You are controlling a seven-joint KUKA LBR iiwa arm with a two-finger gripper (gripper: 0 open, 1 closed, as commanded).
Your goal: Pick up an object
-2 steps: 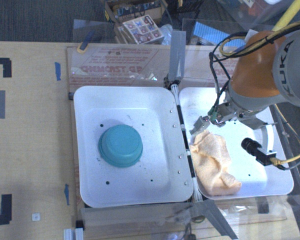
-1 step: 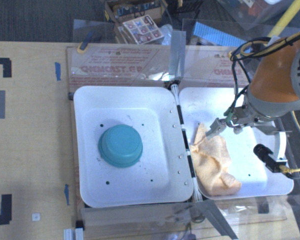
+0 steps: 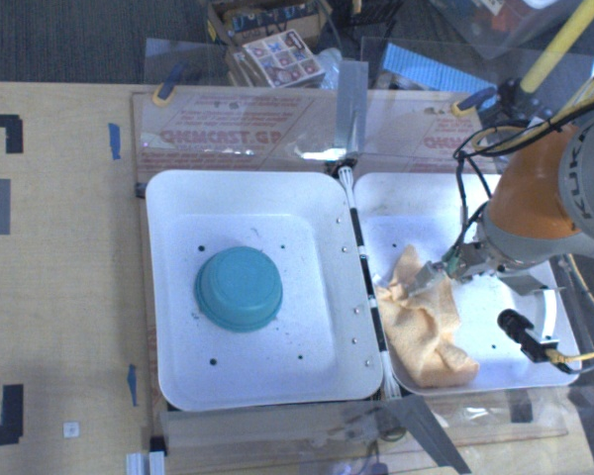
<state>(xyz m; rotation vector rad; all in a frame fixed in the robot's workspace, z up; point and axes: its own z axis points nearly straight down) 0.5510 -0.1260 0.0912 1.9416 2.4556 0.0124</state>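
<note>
Claw [image 3: 419,282] sits low on the yellow cloth [image 3: 428,330] in the right bin [image 3: 505,359], seemingly pinching its upper fold; grasp underway, next comes a straight lift.

Bright, even overhead light; cool bluish cast; moderate sharpness, soft at the top.

Both bins are well lit. The left bin [image 3: 252,206] reads near-white with little shading; the teal bowl [image 3: 240,287] inside it casts only a thin soft shadow along its lower edge. Right of that bin, the right bin [image 3: 416,206] floor shows a blue tint and a darker shadow patch beneath the arm [image 3: 535,206]. Above the left bin, the clear plastic sheet [image 3: 238,132] carries white glare streaks. Clutter beyond it is dim and blurry. Arm edges are slightly soft.
</note>
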